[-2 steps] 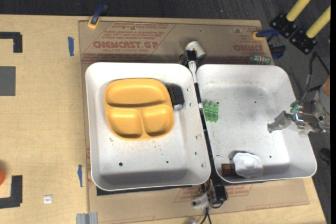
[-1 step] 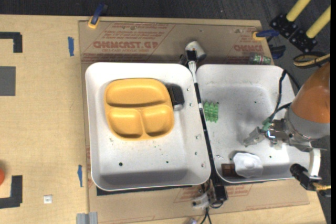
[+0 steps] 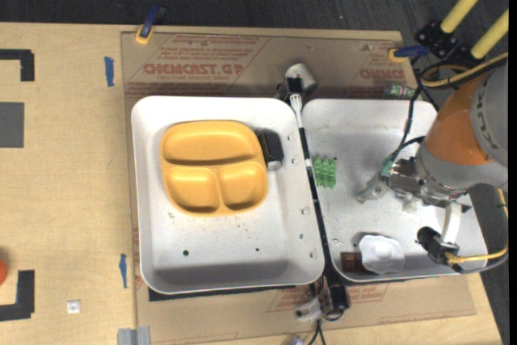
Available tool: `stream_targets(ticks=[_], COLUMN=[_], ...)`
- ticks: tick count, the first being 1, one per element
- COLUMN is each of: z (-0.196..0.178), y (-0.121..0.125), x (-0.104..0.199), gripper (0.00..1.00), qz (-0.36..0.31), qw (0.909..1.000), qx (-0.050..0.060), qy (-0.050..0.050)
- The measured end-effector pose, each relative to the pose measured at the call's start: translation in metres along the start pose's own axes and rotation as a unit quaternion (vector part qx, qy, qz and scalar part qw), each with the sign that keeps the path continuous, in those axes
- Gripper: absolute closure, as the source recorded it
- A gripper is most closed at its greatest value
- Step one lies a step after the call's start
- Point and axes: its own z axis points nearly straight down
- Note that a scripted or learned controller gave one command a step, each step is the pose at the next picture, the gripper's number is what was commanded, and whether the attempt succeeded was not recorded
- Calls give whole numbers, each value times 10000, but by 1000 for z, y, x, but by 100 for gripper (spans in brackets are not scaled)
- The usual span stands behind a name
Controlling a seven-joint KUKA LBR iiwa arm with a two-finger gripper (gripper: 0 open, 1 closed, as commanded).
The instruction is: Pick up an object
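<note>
In the left bin (image 3: 153, 254) lies a yellow three-compartment plate (image 3: 214, 166), upside down, with a small black object (image 3: 271, 148) against its right edge. The right bin (image 3: 355, 121) holds a small green block (image 3: 325, 172) near its left wall. A white crumpled object (image 3: 380, 253) and a small brown piece (image 3: 350, 260) lie at its front edge. My gripper (image 3: 373, 187) is low over the middle of the right bin, to the right of the green block and above the white object. I see nothing held in it.
The grey arm with its orange band (image 3: 456, 145) covers the right bin's right side. A black cable with a yellow tip (image 3: 440, 248) hangs by the bin's front right corner. A divider ridge (image 3: 307, 174) separates the two bins.
</note>
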Motion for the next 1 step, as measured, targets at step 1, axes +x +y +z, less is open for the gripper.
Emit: stream_targets(ticks=[1], z=[0], y=[58], x=[-32], gripper=[0], qz=[-1545], qw=[9880], qx=[3], qy=[-2])
